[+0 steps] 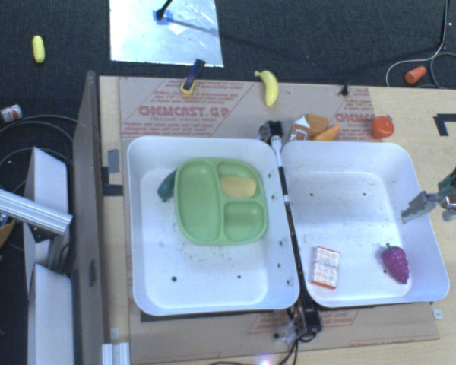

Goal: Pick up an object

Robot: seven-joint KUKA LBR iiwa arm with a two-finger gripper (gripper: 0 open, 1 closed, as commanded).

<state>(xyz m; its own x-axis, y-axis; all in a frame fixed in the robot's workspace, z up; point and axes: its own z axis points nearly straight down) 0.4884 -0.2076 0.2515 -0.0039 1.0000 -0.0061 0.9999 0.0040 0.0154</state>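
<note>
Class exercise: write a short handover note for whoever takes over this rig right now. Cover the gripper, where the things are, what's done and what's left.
Gripper: at the right bin's right rim, holding nothing.
Right bin: purple grapes near the front right, small red-and-white packet at the front left.
Left bin: green divided plate with a yellow item in one compartment; dark green item beside the plate's left edge.
Done: nothing picked up.
Left: grasp and lift one object; the grapes look nearest.

My tool (419, 206) sits at the right bin's (349, 166) right wall — I can't tell how its fingers stand. In that bin lie purple grapes (394, 263) and, left of them, a small red-and-white packet (326, 267). The left bin (205, 284) holds a green divided plate (220, 202) with a yellow piece (238, 185) in one compartment.
</note>
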